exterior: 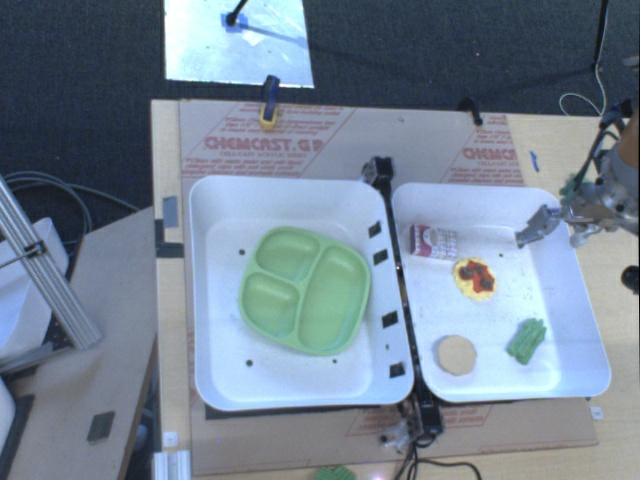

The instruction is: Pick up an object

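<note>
Hovering over the right bin's (pixel 590 368) far right edge, the tool (pixel 532 230) grasps nothing, finger spread unclear; nearest is the red-white carton (pixel 433 241), lengthwise toward it, by the far wall

Bench (pixel 330 133) with two white bins (pixel 215 268) side by side

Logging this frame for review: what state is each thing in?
Green divided plate: flat in left bin, compartments bare.
Red-and-white carton: lying on its side, right bin.
Pizza piece: flat.
Tan cookie: flat.
Green toy: lying down.
Hand: above right bin's far right edge, holding nothing.
</note>
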